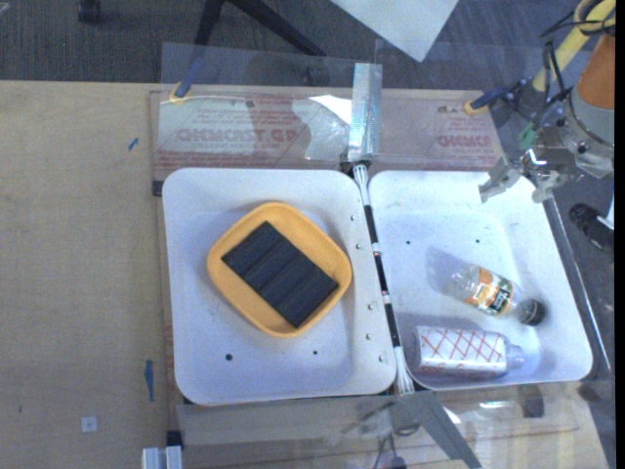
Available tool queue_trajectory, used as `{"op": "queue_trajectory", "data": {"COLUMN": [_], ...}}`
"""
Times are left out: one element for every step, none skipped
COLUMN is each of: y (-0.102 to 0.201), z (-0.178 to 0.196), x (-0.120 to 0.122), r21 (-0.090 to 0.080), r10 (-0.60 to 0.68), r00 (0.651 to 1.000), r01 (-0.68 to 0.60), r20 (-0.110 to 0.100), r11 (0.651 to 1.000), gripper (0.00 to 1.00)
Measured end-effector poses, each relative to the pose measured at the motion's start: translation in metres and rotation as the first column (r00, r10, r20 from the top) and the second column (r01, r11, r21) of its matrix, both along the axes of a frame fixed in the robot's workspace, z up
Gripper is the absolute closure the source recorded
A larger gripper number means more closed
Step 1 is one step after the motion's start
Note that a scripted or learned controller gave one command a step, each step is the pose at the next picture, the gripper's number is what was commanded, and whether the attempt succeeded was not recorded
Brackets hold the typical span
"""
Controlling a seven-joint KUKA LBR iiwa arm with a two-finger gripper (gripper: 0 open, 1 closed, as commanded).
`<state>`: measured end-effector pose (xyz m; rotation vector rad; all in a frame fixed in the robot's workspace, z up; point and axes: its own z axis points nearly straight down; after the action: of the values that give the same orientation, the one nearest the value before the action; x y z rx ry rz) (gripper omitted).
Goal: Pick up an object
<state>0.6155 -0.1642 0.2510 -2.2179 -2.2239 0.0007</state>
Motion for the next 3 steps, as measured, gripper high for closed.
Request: {"op": "queue_trajectory", "data": {"y": [-0.007,-0.002,-0.024], "z": [-0.156,-0.156,-0.122], "x": [-0.054,-0.102,-0.117], "r21": [0.000,-0.014,-0.030], "r10": [0.011,0.190,0.495], "r00": [1.000,0.981,0.868], "r01": [-0.011,-0.189,-0.494], "r20": [0.002,0.042,0.048], "r11": [1.000,0.982,0.869], "gripper": [0.00,0.00,0.00]}}
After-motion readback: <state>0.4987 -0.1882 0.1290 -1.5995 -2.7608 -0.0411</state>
